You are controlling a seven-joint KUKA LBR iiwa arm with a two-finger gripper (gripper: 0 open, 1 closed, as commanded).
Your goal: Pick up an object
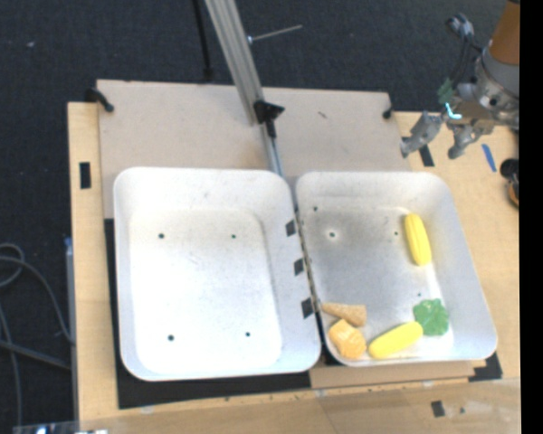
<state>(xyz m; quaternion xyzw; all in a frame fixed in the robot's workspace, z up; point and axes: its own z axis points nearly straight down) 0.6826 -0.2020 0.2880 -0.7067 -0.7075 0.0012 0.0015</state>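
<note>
The right bin (362, 242) holds a yellow corn cob (417, 238) near its right wall. Along its front lie a tan cone-shaped piece (345, 313), an orange chunk (347, 339), a yellow oblong piece (395, 339) and a green leafy piece (432, 316). My gripper (442, 139) hangs above the bench beyond the right bin's far right corner. Its two fingers stand apart, open, with nothing between them. It is well clear of every object.
The left bin (204, 269) sits beside the right one. A slanted metal rail (240, 52) runs from the top down to the gap between the bins. The tan bench board (181, 125) stretches behind both bins. Cables (9, 278) lie at the left.
</note>
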